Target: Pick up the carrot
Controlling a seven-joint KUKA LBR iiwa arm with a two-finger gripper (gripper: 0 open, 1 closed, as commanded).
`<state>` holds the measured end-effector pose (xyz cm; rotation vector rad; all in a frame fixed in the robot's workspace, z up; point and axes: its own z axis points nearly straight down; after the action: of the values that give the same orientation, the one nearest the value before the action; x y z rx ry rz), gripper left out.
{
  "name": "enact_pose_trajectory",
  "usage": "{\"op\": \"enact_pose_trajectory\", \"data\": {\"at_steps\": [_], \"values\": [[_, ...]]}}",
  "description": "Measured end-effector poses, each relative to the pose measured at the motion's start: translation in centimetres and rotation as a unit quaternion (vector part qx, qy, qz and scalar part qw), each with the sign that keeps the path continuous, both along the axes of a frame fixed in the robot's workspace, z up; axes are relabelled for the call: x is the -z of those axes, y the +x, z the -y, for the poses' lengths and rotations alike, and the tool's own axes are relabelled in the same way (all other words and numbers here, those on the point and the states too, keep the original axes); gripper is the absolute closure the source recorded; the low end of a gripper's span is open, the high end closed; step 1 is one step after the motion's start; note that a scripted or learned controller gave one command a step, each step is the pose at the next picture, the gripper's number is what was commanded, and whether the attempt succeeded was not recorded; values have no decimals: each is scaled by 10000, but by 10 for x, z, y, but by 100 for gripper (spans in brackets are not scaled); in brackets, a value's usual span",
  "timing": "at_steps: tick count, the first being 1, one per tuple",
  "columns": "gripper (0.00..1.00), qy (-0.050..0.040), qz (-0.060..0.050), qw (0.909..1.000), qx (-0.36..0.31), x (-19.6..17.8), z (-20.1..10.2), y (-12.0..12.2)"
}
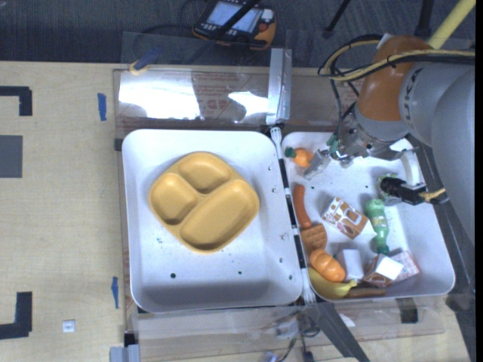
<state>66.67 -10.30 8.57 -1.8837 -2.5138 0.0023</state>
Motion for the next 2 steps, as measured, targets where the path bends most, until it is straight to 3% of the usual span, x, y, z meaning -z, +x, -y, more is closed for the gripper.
{"op": "enact_pose_trajectory", "data": {"at_steps": [2], "values": [[0,0,0,10000,0,0,0,0]]}}
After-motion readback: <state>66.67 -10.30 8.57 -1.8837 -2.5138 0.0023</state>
